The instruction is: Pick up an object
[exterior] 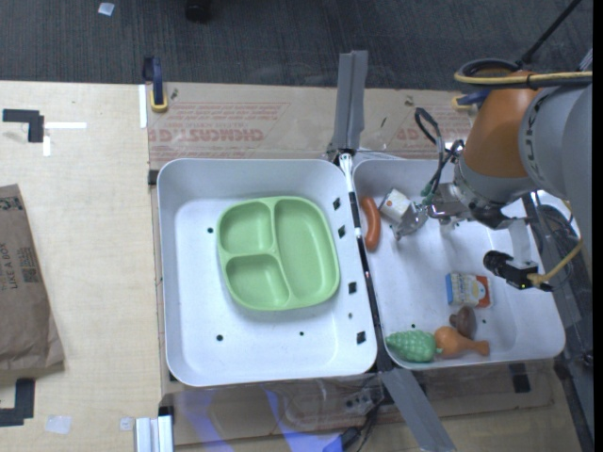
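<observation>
My gripper (408,222) hangs low over the upper left part of the right bin (537,347). It sits just right of an orange-red sausage (371,224) and just below a small white block (393,201). Nothing shows between its tips. Lower in the same bin lie a small printed packet (467,290), a brown lump (463,321), an orange drumstick-shaped toy (464,346) and a green knobbly toy (412,346).
The left bin (188,337) holds a green divided plate (279,251). The grey arm with its orange band (497,135) crosses the right bin's upper right corner. A brown paper bag (24,281) lies on the bench at far left.
</observation>
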Motion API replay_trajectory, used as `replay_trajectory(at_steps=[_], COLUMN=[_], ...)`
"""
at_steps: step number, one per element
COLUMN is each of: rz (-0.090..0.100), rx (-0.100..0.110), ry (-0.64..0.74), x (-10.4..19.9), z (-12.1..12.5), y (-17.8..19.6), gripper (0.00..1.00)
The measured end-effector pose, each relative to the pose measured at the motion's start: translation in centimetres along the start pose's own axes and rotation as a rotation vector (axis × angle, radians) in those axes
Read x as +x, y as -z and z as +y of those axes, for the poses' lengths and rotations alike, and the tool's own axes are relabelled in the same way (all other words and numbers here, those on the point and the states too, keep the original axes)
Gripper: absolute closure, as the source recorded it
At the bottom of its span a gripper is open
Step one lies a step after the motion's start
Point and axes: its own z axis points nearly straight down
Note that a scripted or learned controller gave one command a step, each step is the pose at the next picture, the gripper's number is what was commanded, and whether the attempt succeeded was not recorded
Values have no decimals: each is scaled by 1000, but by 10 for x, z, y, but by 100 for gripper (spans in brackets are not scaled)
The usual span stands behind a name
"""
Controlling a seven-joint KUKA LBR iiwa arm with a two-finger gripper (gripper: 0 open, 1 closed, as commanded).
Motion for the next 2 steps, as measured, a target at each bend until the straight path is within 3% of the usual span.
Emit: replay_trajectory(at_steps=[1, 2], rz=[-1, 0], rx=[-1, 1], ry=[79, 249], x=[26, 19], z=[14, 2], y=[101, 49], gripper=[0, 0])
